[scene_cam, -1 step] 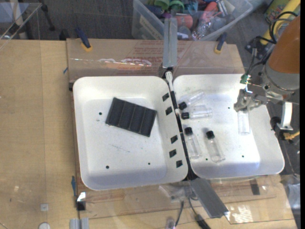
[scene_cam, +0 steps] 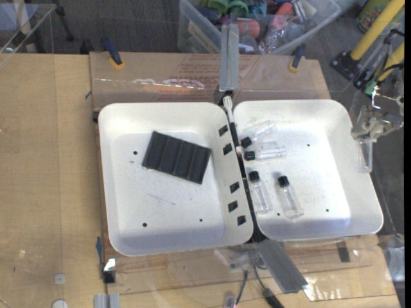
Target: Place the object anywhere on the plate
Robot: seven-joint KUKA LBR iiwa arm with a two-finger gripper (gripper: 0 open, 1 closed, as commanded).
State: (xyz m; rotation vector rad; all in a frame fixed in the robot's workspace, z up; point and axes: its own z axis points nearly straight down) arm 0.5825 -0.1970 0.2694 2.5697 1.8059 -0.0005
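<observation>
The left bin (scene_cam: pixel 119 197) is big and white, and the dark plate (scene_cam: pixel 176 157) lies flat in the middle of it. The plate is black with ridges. The right bin (scene_cam: pixel 324 133) sits just beside it, and the two bins touch along the middle.

The step now is to pick up one little bottle. I think the best one is the bottle on the right (scene_cam: pixel 287 195), because it has some room around it. The claw should come straight down over its middle and squeeze across the thin way. These bottles are clear and round, so they may roll or slip. Slow and gentle is best.

The small clear bottles with black caps all lie on their sides in the right bin, near the wall by the left bin. Two bottles (scene_cam: pixel 262 141) lie close together at the top. One more bottle (scene_cam: pixel 258 191) lies lower down, near the bottle on the right.

The claw (scene_cam: pixel 365 147) hangs at the far right rim of the right bin. It is blurry, so I cannot tell if it is open or shut. The bottles are well apart from it, off toward the plate.
</observation>
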